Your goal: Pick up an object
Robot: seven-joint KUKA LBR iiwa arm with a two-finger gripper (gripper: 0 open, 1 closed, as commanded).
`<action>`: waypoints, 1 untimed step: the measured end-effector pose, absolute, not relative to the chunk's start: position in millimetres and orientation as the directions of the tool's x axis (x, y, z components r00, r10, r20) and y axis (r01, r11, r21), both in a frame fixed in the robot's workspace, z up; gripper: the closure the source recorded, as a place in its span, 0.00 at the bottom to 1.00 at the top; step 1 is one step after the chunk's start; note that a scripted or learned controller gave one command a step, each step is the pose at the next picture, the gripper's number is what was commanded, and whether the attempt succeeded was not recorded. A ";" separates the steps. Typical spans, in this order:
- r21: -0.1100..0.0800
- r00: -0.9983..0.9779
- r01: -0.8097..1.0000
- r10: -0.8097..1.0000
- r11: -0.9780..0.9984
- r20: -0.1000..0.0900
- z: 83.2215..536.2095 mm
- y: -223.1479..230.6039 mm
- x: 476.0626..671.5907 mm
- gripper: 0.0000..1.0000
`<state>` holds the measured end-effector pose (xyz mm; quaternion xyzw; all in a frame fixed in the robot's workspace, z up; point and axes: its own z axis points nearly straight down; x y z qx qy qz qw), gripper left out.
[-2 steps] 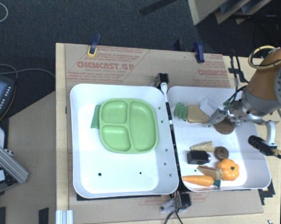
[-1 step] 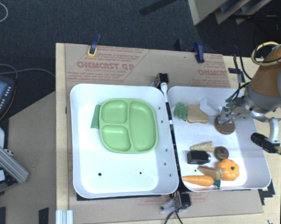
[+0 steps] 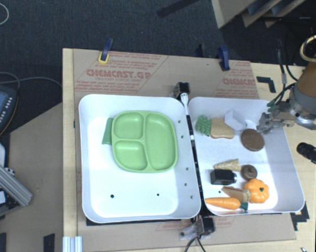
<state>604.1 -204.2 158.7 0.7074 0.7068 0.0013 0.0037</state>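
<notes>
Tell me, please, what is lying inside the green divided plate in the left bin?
The green divided plate sits in the left bin, and all three of its compartments show bare green. A darker green edge pokes out under its left side; what that belongs to is covered.

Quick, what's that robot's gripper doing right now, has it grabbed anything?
Gripper: cannot be told; it sits low over the right white bin, just above the round brown disc, with nothing visibly held.
</notes>
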 end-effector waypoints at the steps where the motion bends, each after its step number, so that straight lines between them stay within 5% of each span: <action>1: 0.007 -0.002 1.000 1.000 0.002 -0.003 217.6 -195.6 607.6 1.00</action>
